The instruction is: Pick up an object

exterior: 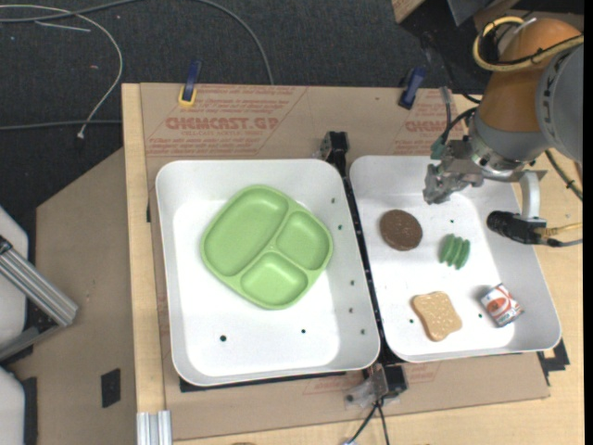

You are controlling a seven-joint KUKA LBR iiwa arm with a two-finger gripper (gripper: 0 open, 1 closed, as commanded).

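- The gripper [437,193] hangs over the far part of the right bin [528,332], its tip pointing down toward the bin floor; whether its fingers are parted or closed cannot be told, and nothing can be seen between them
- The brown round patty [401,229] lies just below and a little left of the gripper, the nearest thing to it; apart from it, not touching
- The green ridged piece [454,250] lies below the gripper, slightly right; just beside the patty
- The toast slice [436,314] lies well below the gripper, near the bin's front edge
- The small red and white can [499,305] lies on its side, below and well right of the gripper
- The green divided plate [267,246] sits in the left bin [185,323], far left of the gripper
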